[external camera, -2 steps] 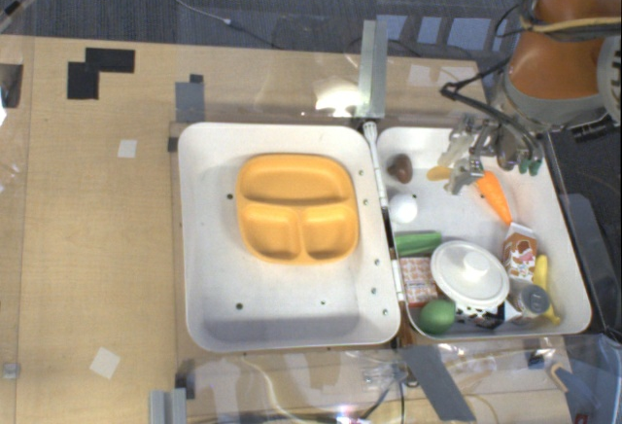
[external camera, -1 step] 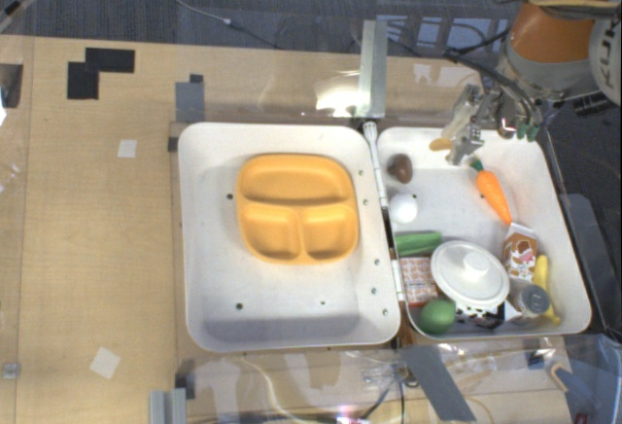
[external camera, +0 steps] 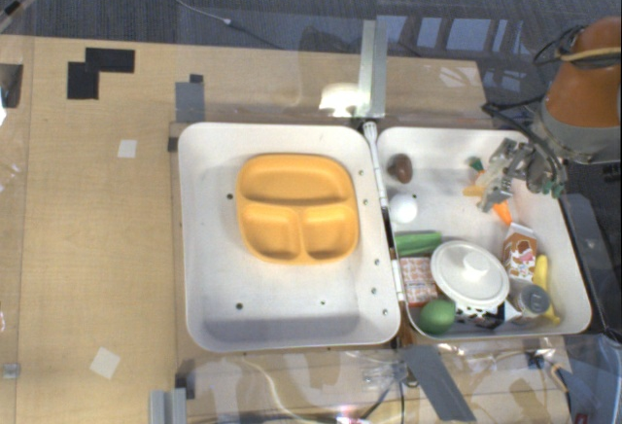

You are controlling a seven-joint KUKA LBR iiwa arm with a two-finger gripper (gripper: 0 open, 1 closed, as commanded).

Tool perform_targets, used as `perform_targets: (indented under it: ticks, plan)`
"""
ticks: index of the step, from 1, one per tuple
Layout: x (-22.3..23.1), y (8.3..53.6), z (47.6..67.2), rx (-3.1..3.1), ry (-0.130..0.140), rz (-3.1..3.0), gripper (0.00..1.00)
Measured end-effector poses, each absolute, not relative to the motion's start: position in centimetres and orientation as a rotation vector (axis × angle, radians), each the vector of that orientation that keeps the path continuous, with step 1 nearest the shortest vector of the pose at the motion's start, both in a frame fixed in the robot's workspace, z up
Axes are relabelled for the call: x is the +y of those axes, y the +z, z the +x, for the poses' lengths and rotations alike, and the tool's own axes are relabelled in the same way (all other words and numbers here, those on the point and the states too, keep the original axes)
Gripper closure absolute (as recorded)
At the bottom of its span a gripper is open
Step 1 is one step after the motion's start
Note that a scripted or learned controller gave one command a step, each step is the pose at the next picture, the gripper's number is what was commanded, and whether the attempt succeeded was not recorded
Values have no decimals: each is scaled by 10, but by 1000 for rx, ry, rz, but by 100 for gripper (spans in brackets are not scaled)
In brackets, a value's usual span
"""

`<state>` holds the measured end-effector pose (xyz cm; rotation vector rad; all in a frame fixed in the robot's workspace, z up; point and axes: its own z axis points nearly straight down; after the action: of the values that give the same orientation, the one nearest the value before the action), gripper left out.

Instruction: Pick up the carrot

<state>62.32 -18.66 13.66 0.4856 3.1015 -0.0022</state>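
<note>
In right bin, gripper [external camera: 493, 187] over carrot [external camera: 501, 211]

Two white bins sit side by side: the left bin [external camera: 209, 315] and the right bin [external camera: 573, 300]. The left bin holds one thing, a yellow divided tray [external camera: 296, 206] with three compartments. Beside it, the right bin holds one brown egg-shaped item [external camera: 399, 167], one white ball [external camera: 402, 210], one green cucumber [external camera: 418, 242], one lime [external camera: 437, 316], one white lidded bowl [external camera: 470, 272], one banana [external camera: 541, 278], one small carton [external camera: 520, 252] and one carrot [external camera: 501, 211].
</note>
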Motion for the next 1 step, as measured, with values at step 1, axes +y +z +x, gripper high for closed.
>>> perform_targets:
  ticks: [1]
  plan:
    - [-148,188,564,3103,0,400,100]
